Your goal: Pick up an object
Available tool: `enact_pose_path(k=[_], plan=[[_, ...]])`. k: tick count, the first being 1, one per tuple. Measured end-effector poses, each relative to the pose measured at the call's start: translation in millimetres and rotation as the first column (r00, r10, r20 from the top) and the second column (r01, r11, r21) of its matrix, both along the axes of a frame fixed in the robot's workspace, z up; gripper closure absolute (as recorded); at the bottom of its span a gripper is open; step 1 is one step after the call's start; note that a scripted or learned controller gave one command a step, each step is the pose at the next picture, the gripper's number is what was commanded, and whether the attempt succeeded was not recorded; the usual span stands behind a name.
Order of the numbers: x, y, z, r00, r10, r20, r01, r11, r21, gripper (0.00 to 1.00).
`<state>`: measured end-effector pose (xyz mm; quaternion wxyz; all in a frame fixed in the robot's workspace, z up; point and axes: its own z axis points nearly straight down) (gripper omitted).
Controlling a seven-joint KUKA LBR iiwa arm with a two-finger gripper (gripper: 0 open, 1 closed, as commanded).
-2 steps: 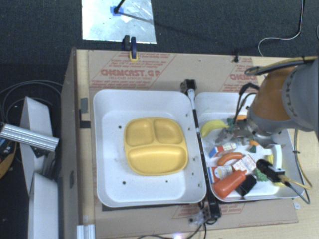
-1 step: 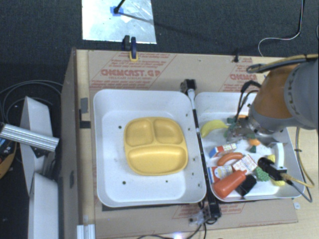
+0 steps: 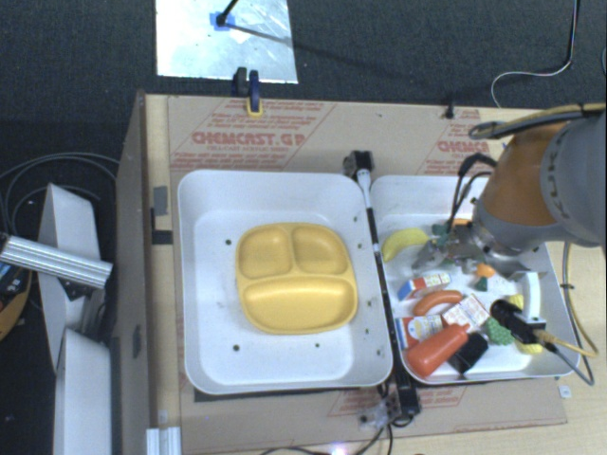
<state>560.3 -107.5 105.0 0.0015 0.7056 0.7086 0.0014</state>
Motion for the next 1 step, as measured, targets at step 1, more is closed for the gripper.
enact_pose_path(k=[1], plan=[[-30.8, -8.6, -20.9, 1.0, -0.004, -0.004, 0.004, 1.0, 0.0, 0.0]])
